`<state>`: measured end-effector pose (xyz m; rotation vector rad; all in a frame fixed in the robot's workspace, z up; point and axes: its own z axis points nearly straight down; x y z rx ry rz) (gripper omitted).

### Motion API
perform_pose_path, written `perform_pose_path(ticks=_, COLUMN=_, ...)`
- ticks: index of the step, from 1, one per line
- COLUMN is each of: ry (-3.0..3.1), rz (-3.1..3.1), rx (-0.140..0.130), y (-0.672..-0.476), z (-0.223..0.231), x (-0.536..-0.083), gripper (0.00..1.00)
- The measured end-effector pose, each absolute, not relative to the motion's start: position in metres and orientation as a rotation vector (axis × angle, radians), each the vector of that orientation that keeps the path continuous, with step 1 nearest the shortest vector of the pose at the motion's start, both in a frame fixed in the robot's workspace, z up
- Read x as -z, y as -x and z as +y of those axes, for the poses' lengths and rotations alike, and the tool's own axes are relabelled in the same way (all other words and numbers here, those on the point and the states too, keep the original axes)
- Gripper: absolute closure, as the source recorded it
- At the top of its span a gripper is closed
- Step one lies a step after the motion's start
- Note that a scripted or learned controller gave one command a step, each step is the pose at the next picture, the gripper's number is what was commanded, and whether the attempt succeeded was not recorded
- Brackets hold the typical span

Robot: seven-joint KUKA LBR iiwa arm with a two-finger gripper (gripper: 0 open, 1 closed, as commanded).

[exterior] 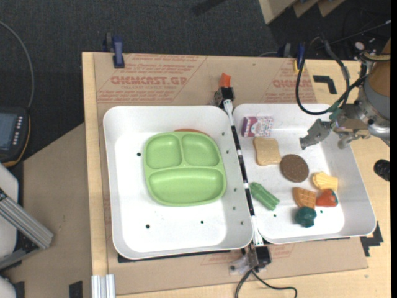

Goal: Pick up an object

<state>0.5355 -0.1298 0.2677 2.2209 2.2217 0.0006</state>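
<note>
Nearest to us, along the front of the right bin [356, 225], we see a dark teal toy [304, 216], and just behind it an orange waffle-like piece [304, 197] and a red-and-orange toy [327, 198] sitting close together. A yellow toy [325, 180] rests just beyond those two. To the left, near the divider between the bins, a green toy vegetable [264, 196] lies at a slant.

Further back in the same bin we find a round brown cookie-like disc [294, 167], with a tan slice of toy bread [267, 151] just beside it to the left. Behind the bread, near the back wall, a small purple-and-white carton [257, 126] lies on its side.

In the left bin [124, 228] a green divided plate [183, 168] sits about mid-bin, with a sliver of something red peeking out behind its far rim.

Over the back right part of the right bin we see the gripper [324, 133], its fingers [310, 139] spread apart with nothing between them, well apart from the disc below.

Both bins rest on a worktop [186, 79] covered with printed brown board.
</note>
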Motion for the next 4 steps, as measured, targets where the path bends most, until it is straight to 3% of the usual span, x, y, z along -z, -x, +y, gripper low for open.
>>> perform_pose_path(ticks=1, ry=-2.23, rz=2.223, rx=0.009, y=-0.542, z=-0.157, x=-0.163, gripper=0.0)
perform_pose_path(ticks=2, ry=-2.224, rz=2.225, rx=0.003, y=-0.558, z=-0.156, x=-0.08, gripper=0.0)
perform_pose_path(ticks=3, ry=-2.219, rz=2.218, rx=-0.002, y=-0.559, z=-0.157, x=-0.095, gripper=1.0)
perform_pose_path(ticks=4, ry=-2.203, rz=2.223, rx=-0.016, y=-0.648, z=-0.1, x=-0.171, gripper=1.0)
